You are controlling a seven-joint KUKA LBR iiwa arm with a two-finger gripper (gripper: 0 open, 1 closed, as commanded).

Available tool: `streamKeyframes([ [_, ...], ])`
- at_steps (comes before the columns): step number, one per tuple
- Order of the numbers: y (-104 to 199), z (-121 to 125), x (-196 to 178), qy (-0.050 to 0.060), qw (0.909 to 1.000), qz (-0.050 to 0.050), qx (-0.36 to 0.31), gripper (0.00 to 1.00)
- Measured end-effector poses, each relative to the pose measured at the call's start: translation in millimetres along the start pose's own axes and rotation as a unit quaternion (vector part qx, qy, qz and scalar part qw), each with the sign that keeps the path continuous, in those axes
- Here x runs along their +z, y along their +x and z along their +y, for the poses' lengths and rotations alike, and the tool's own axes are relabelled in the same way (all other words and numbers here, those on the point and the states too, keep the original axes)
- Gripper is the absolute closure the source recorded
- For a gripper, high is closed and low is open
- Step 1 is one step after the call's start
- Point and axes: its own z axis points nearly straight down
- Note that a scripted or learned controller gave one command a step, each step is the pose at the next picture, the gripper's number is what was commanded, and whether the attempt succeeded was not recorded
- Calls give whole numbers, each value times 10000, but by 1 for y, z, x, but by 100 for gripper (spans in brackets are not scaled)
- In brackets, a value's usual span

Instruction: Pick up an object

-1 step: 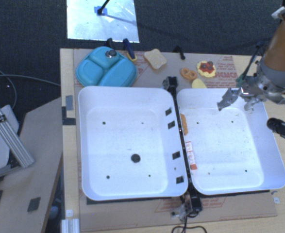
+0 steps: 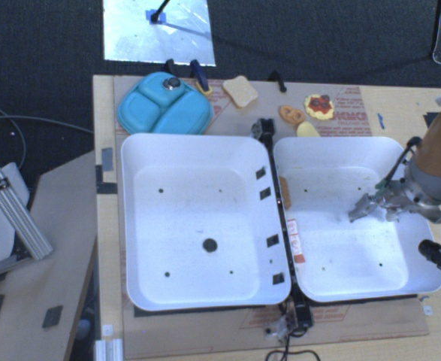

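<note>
A red-and-white card-like object (image 2: 294, 241) is seen lying flat at the left edge of the right bin (image 2: 400, 277), beside the divider. The gripper (image 2: 359, 211) is positioned well to its right, low over the bin floor; whether it is apart or together cannot be told.

Landmark: divider (image 2: 279, 224) between the two white bins. Left bin (image 2: 141, 201) lay on one side of it, with a small dark round object (image 2: 209, 244) on its floor. Right bin (image 2: 400, 273) lay on the other side; the gripper (image 2: 364, 210) hung over its floor, well apart from the divider. A red-and-white label (image 2: 294, 239) and a tan strip (image 2: 285, 192) lay just beside the divider. Beyond the divider's far end: blue tray (image 2: 164, 105), toast piece (image 2: 240, 91), pretzel (image 2: 291, 113).
</note>
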Motion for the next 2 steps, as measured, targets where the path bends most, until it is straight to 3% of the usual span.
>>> streamKeyframes([
  [1,89,9,30,-85,9999,-19,-78,0],
  [2,45,32,27,-89,10000,-2,-40,0],
])
